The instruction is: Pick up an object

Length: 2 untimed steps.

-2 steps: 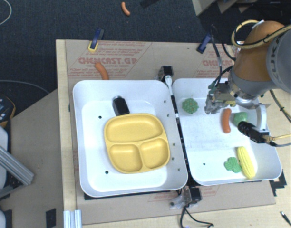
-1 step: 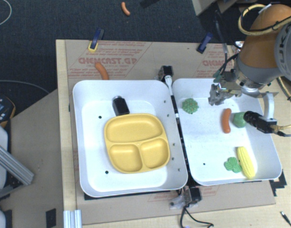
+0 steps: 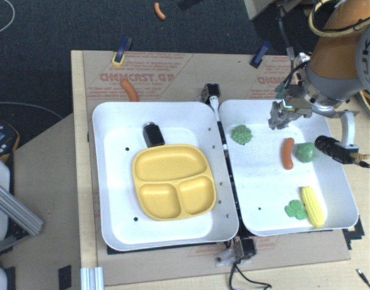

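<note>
My gripper [image 3: 281,118] hangs over the back of the right bin [image 3: 263,216], and I see nothing between its fingers. A green broccoli piece [image 3: 241,134] lies to its left near the bin's back left. An orange-red sausage [image 3: 288,153] lies just in front of the gripper, with a round green piece [image 3: 305,152] beside it on the right. At the front right, a yellow corn cob [image 3: 313,206] lies against another green broccoli piece [image 3: 297,209].
The left bin [image 3: 109,162] holds a yellow divided plate [image 3: 173,181] and a black block [image 3: 153,134] behind it. An orange sausage [image 3: 130,90] lies on the cardboard behind the left bin; another [image 3: 159,11] lies on the dark floor.
</note>
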Available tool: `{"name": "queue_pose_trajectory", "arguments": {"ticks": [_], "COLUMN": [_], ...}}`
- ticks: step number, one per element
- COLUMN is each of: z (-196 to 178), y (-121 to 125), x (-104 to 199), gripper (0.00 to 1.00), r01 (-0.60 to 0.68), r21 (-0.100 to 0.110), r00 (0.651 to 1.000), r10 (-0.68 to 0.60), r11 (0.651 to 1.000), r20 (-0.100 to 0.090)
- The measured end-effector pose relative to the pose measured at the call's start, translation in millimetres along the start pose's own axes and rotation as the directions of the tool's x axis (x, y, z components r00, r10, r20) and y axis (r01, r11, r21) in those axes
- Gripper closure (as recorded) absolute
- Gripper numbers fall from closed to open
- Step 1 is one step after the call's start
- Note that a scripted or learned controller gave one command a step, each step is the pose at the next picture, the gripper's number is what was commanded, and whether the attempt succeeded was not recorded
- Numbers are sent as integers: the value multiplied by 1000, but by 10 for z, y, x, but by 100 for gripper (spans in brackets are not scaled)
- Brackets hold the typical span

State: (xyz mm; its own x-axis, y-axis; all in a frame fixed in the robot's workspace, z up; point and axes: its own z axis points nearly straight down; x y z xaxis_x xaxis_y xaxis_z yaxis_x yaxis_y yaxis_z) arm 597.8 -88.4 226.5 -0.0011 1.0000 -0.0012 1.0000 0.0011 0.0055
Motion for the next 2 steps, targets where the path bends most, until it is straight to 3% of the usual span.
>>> {"name": "queue_pose_trajectory", "arguments": {"ticks": [2], "z": [-95], "y": [-484], "x": [912], "gripper": [100], "r01": [4], "r21": [9], "r00": [1000], "r10": [-4], "r11": [1000], "r20": [-4]}}
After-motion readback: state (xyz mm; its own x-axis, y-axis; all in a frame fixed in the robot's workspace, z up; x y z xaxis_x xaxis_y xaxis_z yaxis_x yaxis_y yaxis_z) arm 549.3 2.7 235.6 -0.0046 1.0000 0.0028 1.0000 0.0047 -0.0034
